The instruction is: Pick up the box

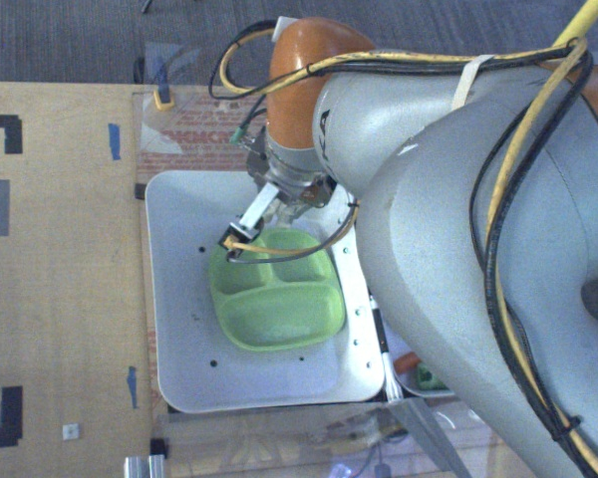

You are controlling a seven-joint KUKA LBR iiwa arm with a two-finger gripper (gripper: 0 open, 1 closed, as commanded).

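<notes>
Nearest me, the white bin (179, 366) holds a green divided tray (279, 312) lying flat around its centre. I take that for the box, though I can't be sure. At its 4 o'clock, small orange and green bits (419, 371) peek from under the arm (458, 217). Further back, the gripper (294, 195) hangs at the tray's 12 o'clock rim; spread or closed, I can't tell. Nothing looks lifted, so grasp and lift both remain.
</notes>
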